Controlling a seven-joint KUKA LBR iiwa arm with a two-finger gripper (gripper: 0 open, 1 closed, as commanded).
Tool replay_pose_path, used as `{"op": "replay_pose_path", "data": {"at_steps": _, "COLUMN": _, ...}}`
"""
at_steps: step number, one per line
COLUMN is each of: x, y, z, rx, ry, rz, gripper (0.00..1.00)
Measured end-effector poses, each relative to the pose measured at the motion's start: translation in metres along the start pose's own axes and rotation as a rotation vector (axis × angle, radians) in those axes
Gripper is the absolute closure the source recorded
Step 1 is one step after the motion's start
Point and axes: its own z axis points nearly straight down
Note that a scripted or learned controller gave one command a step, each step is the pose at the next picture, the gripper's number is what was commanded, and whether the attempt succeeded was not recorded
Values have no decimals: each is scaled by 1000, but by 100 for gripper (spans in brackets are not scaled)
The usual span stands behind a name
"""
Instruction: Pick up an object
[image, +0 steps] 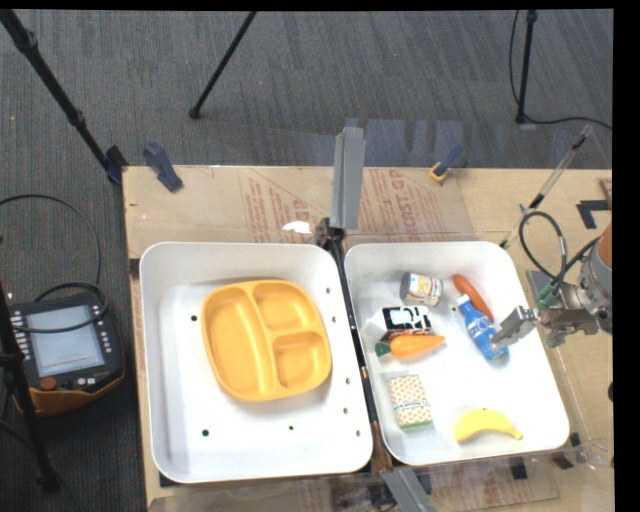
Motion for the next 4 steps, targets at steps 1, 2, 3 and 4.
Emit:
{"op": "replay_pose_path", "data": {"at_steps": 1, "x": -26, "y": 109, "z": 47, "rx": -2, "ry": -1, "rz": -84, "gripper": 0}}
{"op": "replay_pose_path", "data": {"at_steps": 2, "x": -28, "y": 110, "z": 158, "rx": 1, "ry": 5, "rz": -6, "gripper": 0}}
{"op": "replay_pose_path", "data": {"at_steps": 3, "x": -28, "y": 111, "z": 148, "rx": 0, "ry": 4, "rz": -7, "gripper": 100}}
{"op": "replay_pose_path", "data": {"at_steps": 4, "x": 7, "y": 143, "z": 53, "rx": -4, "ry": -2, "rz": -30, "gripper": 100}}
